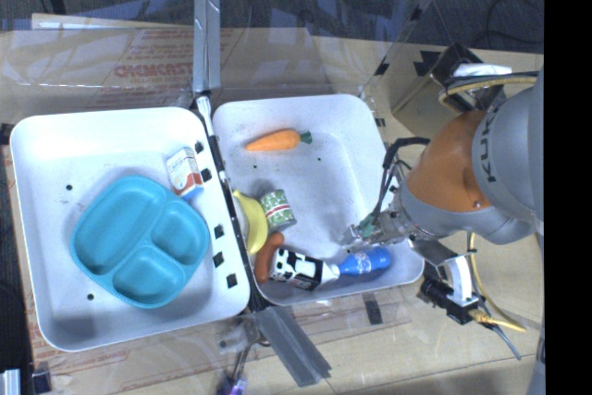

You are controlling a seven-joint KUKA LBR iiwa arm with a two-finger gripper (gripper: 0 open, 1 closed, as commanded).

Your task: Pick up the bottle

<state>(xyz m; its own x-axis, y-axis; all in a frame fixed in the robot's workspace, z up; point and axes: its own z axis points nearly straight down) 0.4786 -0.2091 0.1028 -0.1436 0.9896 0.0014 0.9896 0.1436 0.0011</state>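
A blue bottle (366,263) lies on its side against the front wall of the right bin (347,116), near that bin's front right corner. Its pale end points left and touches a black-and-white patterned object (299,267). My gripper (373,230) hangs directly over the bottle, right above its upper side, at the end of the grey arm with the orange band (446,173). From this angle I cannot make out whether it touches the bottle.
The right bin also holds a carrot (274,141) at the back, and a banana (248,219), a green can (277,208) and a brown sausage-like piece (266,256) at the left. In the left bin (55,139) are a blue divided plate (139,240) and a small labelled container (183,169).
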